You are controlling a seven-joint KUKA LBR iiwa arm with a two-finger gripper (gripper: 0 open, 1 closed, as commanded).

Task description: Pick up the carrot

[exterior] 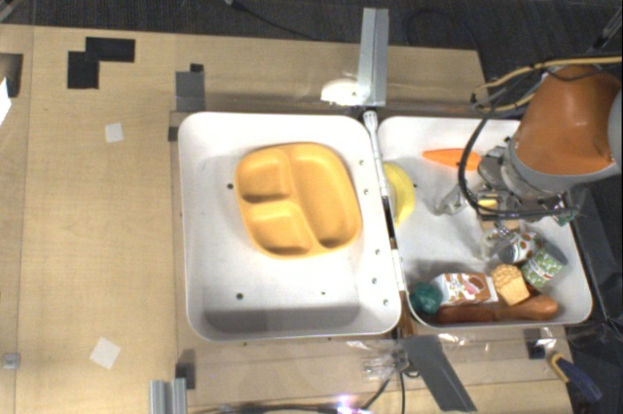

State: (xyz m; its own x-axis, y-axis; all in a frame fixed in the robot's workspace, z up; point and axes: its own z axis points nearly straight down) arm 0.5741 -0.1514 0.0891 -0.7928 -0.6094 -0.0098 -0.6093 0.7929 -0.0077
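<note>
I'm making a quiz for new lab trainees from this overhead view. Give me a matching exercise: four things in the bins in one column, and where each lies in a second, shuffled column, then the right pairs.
Things:
1. carrot
2. yellow divided plate
3. sausage
4. yellow fruit

Places:
A. middle of the left bin
B. near edge of the right bin
C. far part of the right bin, beside the arm
D. right bin, against the divider between the bins

Pairs: 1-C, 2-A, 3-B, 4-D
</note>
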